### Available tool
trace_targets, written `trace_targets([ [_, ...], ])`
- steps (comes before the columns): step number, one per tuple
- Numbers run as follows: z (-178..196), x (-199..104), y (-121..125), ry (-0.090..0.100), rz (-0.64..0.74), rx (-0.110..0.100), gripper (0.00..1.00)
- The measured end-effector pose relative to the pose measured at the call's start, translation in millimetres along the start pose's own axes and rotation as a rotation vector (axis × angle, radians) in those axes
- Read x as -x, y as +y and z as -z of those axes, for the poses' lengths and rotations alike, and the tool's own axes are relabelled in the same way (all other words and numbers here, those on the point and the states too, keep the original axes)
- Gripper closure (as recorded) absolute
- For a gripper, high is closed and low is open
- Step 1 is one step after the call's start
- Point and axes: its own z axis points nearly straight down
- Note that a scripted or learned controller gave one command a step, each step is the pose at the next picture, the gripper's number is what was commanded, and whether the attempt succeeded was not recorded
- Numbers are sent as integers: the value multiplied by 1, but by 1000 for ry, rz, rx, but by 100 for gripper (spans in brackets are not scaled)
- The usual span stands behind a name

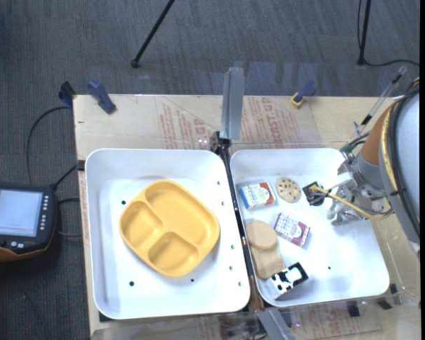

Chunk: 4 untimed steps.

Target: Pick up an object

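- Camera view from above: the grey robot pincer [345, 210] is seen over the right part of the right white bin [347, 261]. It is at the end of the grey arm with the orange band [372, 151].
- Whether the pincer is open or closed cannot be told, as it is too small and blurry.
- Nearest to the pincer, a little to its left in the view, a round pale cookie with dark dots [288, 188] is laid flat on the bin floor. It is not touched by the pincer.
- Just beside the cookie, further left, a small blue and white packet [256, 194] is laid.
- Below the cookie, a small pink and white packet [292, 229] is laid at a tilt.
- Next to that packet, a round tan bun [261, 234] is seen, with a tan bread slice [268, 262] touching it from below.
- A black and white block [290, 278] is laid just beside the slice, near the front wall.
- In the left white bin [99, 261], a big yellow plastic tray with three hollows [169, 227] is laid a bit turned.
- A grey metal post [231, 108] is stood at the back, between the two bins.
- A blue clamp [101, 96] is fixed to the back left corner of the bench.
- A grey screen box [18, 214] is placed on the floor, far to the left.
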Motion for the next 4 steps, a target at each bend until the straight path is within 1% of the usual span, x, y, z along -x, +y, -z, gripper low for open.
trace_targets([
  [1, -8, -40, 10, 8, -7, 5, 100],
  [2, 2, -41, 9, 6, -1, 4, 100],
  [3, -7, -45, 12, 8, -7, 6, 100],
  [4, 2, -46, 10, 6, 1, 5, 100],
])
